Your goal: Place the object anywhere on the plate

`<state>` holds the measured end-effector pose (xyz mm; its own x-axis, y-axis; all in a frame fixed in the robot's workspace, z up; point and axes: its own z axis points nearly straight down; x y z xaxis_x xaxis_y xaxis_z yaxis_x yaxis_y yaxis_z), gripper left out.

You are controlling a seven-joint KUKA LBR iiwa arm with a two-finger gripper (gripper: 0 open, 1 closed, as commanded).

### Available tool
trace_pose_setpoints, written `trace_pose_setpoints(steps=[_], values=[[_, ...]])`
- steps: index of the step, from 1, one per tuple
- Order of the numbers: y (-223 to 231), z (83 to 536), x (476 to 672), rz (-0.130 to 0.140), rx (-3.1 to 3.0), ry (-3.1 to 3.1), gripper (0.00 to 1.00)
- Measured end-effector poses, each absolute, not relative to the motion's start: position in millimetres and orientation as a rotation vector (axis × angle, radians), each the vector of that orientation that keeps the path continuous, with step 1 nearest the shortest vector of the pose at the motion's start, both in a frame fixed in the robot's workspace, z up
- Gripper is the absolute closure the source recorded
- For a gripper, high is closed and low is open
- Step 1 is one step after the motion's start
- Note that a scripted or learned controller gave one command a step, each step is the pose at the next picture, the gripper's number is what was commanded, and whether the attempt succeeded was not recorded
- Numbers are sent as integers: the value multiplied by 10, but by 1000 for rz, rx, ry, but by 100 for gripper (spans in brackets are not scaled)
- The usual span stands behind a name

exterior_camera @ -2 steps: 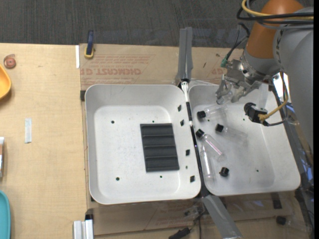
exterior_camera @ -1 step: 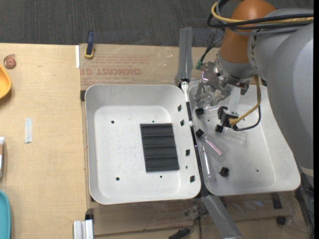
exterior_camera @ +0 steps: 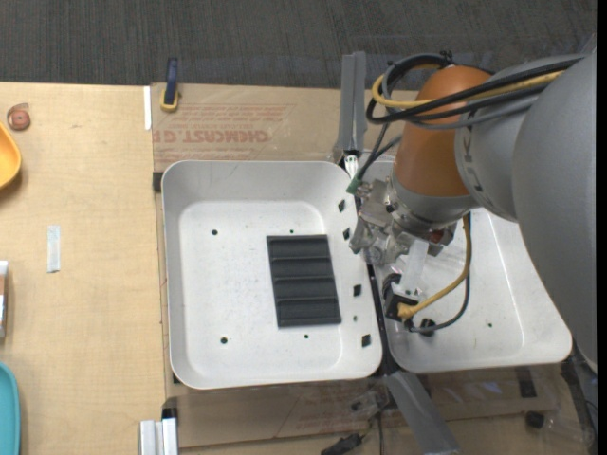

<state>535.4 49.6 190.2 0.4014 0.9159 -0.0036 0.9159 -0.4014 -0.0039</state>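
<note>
A black ribbed rectangular plate (exterior_camera: 303,280) lies flat in the middle of the left white bin (exterior_camera: 199,254). My gripper (exterior_camera: 377,245) hangs under the orange band (exterior_camera: 441,131) of the arm, over the left edge of the right bin (exterior_camera: 503,320), close to the wall between the two bins. It is to the right of the black plate and apart from it. The wrist and yellow and black cables (exterior_camera: 417,306) hide what lies beneath the gripper, and I cannot make out any object in it.
Brown cardboard (exterior_camera: 237,126) lies behind the bins, with a clamp (exterior_camera: 171,88) at its back left corner. On the wooden bench to the left are an orange item (exterior_camera: 8,159), a small white strip (exterior_camera: 53,249) and a teal item (exterior_camera: 8,410).
</note>
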Motion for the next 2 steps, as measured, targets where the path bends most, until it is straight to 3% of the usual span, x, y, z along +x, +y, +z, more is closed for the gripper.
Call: trace_pose_setpoints(steps=[1,2], values=[[1252,2264,5282,7,-2456,-1959,100],[1617,2387,5676,6,-1892,-2507,100]])
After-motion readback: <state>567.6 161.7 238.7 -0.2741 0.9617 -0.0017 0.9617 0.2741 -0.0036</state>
